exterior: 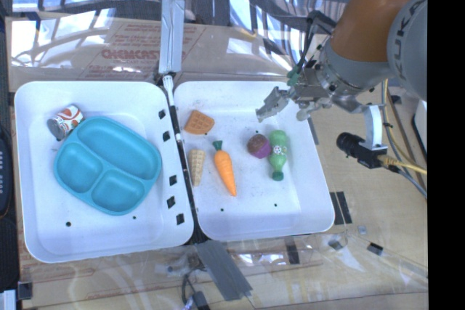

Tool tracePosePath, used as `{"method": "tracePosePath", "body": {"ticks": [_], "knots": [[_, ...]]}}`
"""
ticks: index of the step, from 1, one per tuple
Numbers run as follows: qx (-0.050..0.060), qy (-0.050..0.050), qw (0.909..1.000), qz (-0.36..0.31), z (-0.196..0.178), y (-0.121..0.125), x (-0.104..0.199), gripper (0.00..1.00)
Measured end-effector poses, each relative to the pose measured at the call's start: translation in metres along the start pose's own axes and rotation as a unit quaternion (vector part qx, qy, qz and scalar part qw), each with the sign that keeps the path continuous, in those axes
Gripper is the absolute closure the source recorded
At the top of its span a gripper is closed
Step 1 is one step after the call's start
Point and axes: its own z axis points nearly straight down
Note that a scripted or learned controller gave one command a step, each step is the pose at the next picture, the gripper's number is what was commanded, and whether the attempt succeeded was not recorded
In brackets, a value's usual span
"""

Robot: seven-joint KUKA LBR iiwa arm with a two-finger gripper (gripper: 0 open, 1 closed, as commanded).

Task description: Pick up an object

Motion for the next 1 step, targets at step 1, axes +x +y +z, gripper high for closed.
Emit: {"method": "tracePosePath", "body": {"ticks": [1], "knots": [[0.006,0.001,0.9997,-0.022,0.1629,-0.0050,0.0208,0.00]]}}
